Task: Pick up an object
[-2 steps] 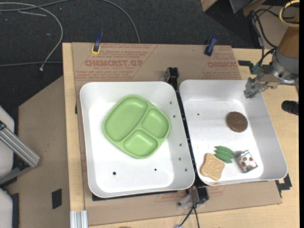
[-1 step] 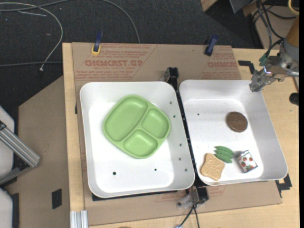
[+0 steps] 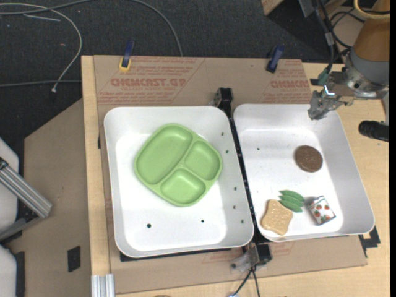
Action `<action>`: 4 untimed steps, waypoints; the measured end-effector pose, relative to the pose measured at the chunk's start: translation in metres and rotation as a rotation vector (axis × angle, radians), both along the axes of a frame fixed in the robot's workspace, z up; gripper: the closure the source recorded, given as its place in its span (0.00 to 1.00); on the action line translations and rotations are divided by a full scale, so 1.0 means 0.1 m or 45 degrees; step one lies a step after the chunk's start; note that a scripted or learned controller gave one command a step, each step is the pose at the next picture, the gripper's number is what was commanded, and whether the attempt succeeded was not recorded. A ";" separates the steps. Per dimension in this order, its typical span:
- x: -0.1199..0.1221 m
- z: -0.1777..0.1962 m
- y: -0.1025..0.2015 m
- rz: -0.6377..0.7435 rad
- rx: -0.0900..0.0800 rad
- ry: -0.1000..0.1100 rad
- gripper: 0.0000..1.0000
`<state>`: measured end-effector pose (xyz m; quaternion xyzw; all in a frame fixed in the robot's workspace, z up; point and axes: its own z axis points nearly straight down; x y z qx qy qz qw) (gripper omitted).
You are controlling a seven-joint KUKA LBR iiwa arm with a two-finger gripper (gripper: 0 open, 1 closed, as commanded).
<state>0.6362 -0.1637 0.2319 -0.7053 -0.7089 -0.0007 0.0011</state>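
Observation:
The right bin point(image 3: 266, 135) holds a round brown cookie point(image 3: 308, 158), a tan toast-shaped piece point(image 3: 276, 217), a green leafy piece point(image 3: 292, 200) and a small white box with red spots point(image 3: 322, 210). The last three lie close together near the bin's front edge. My gripper point(image 3: 318, 108) hangs over the back right corner of that bin, above and behind the cookie, with nothing seen between its fingers. The arm comes in from the upper right.
The left bin point(image 3: 124, 221) carries a green divided plate point(image 3: 178, 164) with three compartments. Black clips point(image 3: 223, 96) join the bins at the back. Blue clamps point(image 3: 127, 52) hold the cardboard sheet. Cables lie on the dark floor behind.

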 end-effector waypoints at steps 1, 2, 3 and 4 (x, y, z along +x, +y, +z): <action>-0.16 0.09 0.51 0.001 0.001 0.000 1.00; -0.25 -0.03 1.03 0.001 0.001 0.004 1.00; -0.32 0.06 1.54 0.001 0.001 0.001 1.00; -0.35 0.08 2.08 0.002 0.001 0.000 1.00</action>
